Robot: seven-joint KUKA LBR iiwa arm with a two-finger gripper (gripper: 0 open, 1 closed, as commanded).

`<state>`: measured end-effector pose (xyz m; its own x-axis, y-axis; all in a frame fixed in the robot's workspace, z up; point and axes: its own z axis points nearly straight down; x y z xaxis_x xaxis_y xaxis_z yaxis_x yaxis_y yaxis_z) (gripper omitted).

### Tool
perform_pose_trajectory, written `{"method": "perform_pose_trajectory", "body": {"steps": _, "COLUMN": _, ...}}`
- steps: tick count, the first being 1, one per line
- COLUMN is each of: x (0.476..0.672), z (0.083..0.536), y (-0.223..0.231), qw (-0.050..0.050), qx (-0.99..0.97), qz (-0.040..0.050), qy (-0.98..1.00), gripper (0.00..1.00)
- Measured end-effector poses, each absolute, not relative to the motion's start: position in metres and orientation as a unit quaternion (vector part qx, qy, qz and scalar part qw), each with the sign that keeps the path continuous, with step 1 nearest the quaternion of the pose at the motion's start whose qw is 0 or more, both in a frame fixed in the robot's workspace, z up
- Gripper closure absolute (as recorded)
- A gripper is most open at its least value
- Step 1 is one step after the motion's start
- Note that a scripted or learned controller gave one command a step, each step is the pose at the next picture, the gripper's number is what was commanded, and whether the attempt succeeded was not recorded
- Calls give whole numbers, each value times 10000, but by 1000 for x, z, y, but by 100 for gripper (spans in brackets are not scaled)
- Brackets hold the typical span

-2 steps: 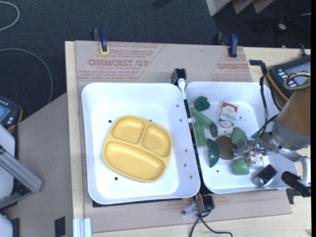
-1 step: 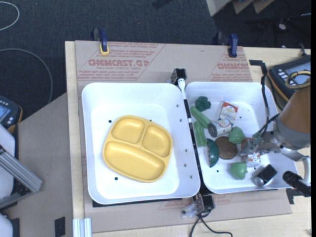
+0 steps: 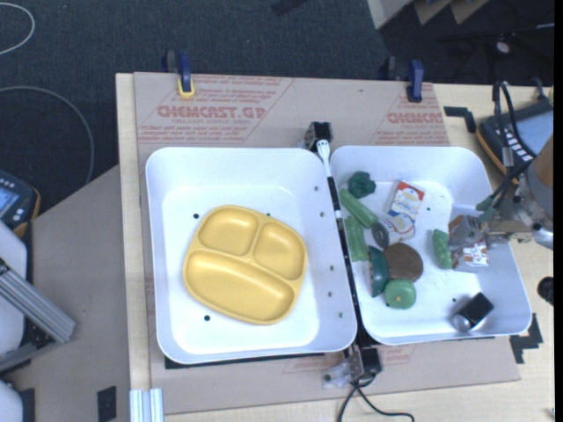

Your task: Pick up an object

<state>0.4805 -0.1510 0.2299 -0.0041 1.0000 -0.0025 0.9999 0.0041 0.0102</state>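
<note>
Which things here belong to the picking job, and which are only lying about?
Job: gripper over the right bin; its objects: green pieces, brown ball, white packet, black block.

Lying about: yellow tray in the left bin, blue clamps, cardboard.

Glossy yellow plastic tray

I see the grey arm cut off by the right edge; its gripper covers a small red-and-white packet, finger state indeterminate.
</note>
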Motion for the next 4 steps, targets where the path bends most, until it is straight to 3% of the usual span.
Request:
{"method": "perform_pose_trajectory", "body": {"steps": 1, "x": 478, "z": 162, "y": -112, "qw": -37, "qx": 7060, "qz": -10, "qy": 7082, "gripper": 100}}
{"method": "perform_pose_trajectory", "body": {"steps": 2, "x": 535, "z": 186, "y": -40, "qw": 17, "qx": 7041, "qz": 22, "qy": 7101, "gripper": 100}}
{"method": "perform_pose_trajectory", "body": {"steps": 3, "x": 631, "z": 185, "y": 10, "qw": 33, "qx": 7044, "qz": 34, "qy": 7098, "gripper": 100}}
{"method": "perform_pose_trajectory", "body": {"steps": 4, "x": 637, "z": 213, "y": -10, "qw": 26, "qx": 7072, "qz": 15, "qy": 7070, "gripper": 100}}
